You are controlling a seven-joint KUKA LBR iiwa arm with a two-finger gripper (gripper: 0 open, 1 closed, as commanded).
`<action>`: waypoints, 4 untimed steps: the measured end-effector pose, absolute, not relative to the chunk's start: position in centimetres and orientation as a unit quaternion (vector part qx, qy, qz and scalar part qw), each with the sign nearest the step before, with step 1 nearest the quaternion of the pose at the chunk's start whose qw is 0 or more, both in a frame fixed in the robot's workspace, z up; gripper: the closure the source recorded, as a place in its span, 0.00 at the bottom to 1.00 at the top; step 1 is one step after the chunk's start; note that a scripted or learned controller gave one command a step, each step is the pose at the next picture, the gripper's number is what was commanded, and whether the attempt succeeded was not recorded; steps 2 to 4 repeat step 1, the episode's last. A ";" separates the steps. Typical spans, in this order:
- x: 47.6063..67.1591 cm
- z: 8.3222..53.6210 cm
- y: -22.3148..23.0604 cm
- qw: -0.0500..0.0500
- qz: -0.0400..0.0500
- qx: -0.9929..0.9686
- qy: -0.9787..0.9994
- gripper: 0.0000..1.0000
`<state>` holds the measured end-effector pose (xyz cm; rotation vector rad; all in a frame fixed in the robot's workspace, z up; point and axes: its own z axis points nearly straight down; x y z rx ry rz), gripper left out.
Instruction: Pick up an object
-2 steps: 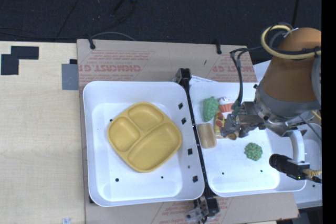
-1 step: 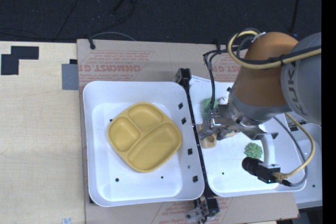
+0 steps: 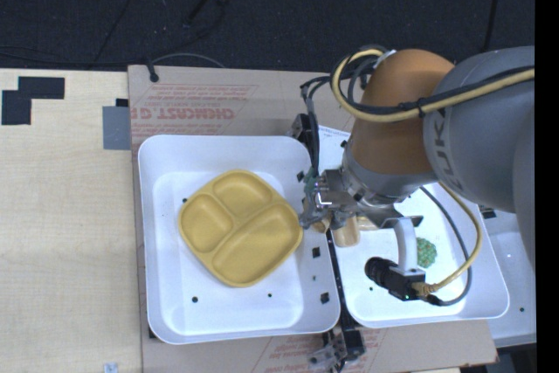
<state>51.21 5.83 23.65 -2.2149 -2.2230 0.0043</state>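
Camera view: arm (image 3: 410,135) low at the right bin's (image 3: 489,310) 9 o'clock edge, jaws hidden so can't tell; nothing visibly picked yet, tray (image 3: 240,227) untouched.

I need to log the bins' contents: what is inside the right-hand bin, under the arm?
In the right bin, a small green object lies near the middle, and a tan object sits by the left wall. The arm covers the bin's upper part, so anything there is hidden.
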 end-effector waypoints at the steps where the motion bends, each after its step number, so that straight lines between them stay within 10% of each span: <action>1: 52.2 23.2 11.0 0.002 0.001 -0.705 -0.709 1.00; 4: 52.2 23.2 11.0 0.002 0.001 -0.705 -0.709 1.00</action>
